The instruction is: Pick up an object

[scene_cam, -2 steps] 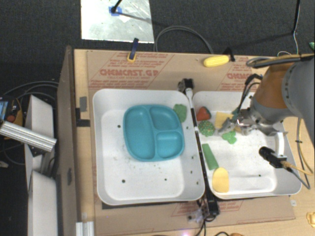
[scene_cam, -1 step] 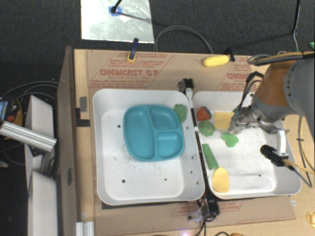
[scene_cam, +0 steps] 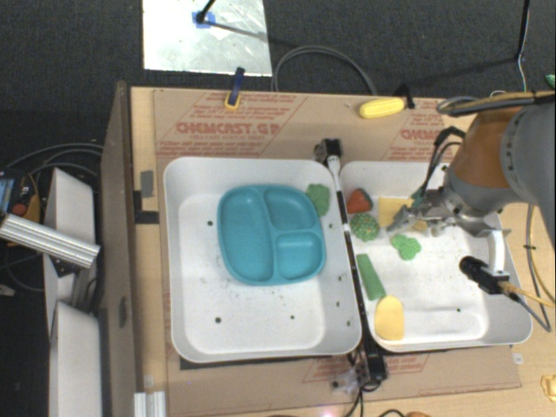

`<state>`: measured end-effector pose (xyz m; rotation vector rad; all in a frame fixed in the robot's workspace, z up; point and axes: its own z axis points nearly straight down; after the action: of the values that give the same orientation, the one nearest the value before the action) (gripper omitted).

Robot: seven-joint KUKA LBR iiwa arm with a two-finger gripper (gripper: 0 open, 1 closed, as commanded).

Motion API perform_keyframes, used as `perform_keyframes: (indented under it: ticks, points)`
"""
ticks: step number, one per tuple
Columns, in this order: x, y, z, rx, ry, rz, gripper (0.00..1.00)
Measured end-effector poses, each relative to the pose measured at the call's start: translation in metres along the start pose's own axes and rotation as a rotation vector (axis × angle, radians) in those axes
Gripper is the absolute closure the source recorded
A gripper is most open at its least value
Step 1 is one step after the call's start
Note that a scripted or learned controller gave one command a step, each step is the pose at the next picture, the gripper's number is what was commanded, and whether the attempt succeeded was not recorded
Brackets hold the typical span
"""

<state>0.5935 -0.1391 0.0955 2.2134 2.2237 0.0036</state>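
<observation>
We see the gripper [scene_cam: 407, 219] low in the right bin [scene_cam: 452, 324] among small plastic food pieces: a bumpy green lump [scene_cam: 365, 227], a red piece [scene_cam: 359, 201], a smooth yellow oval [scene_cam: 389, 318]. A glossy blue divided plate [scene_cam: 270, 234] fills the left bin [scene_cam: 195, 320]. We cannot tell the fingers' state.

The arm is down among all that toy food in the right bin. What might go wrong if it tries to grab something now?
The gripper sits in a tight cluster: a yellow piece, a green round piece, a light green piece and a red piece. It may well pinch two at once, or knock neighbours aside and close on nothing. The green stick lies near the bin divider, likely awkward to reach.
</observation>
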Motion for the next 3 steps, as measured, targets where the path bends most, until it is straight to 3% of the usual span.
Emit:
perform_keyframes:
  ticks: [1, 2, 3]
  points:
    - [0.025, -0.040, 0.012, 0.008, 0.003, 0.004, 0.00]
    - [0.024, -0.037, 0.000, 0.002, 0.002, 0.004, 1.00]
    - [0.024, -0.037, 0.001, 0.002, 0.002, 0.003, 0.00]
